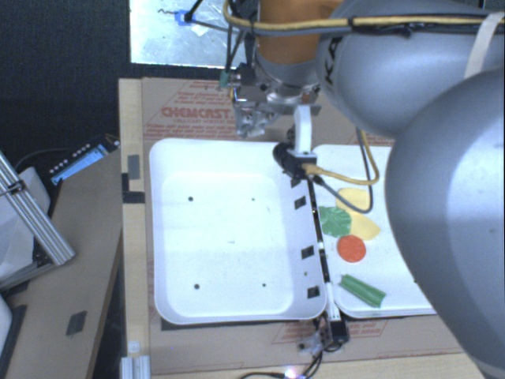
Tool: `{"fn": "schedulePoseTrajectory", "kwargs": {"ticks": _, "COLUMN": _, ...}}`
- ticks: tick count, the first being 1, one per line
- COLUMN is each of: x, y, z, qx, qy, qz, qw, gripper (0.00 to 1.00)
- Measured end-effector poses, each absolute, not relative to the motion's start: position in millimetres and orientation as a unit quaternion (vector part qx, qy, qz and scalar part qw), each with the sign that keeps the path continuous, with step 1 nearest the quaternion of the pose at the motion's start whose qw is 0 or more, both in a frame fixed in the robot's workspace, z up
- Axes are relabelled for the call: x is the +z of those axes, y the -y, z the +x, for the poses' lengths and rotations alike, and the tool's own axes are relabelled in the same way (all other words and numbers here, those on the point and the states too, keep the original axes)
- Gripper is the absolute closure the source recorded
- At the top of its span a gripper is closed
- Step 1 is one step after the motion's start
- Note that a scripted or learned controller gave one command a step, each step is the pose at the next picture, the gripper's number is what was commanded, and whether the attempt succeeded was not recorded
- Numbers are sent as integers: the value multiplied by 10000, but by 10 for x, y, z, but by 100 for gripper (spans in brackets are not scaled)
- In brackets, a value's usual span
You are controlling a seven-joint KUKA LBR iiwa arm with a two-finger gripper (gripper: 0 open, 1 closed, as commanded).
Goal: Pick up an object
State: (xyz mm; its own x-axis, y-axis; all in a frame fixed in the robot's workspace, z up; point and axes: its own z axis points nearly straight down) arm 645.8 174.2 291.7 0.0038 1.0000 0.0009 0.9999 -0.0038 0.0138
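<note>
Plastic toy food lies in the right bin: a green stick, orange disc, leafy piece. The stick looks light, stiff (probably slippery), best pinched across its narrow middle. Hovering at the far edge of the left bin, the tool is too unclear to judge.

Single fixed cam, overhead, angled down.
Looks over both bins on the surface; arm enters from right, close to lens.
</note>
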Motion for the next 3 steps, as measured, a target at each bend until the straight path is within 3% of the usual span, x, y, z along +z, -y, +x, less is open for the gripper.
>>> {"fn": "schedulePoseTrajectory", "kwargs": {"ticks": 1, "x": 2469, "y": -2379, "z": 6682, "qx": 7, "qy": -7100, "qz": 7042, "qw": -7, "gripper": 100}}
{"fn": "schedulePoseTrajectory", "kwargs": {"ticks": 2, "x": 3775, "y": -2218, "z": 6697, "qx": 70, "qy": -7084, "qz": 7058, "qw": 37, "gripper": 100}}
{"fn": "schedulePoseTrajectory", "kwargs": {"ticks": 3, "x": 2672, "y": -2357, "z": 5910, "qx": -58, "qy": -7094, "qz": 7048, "qw": -42, "gripper": 100}}
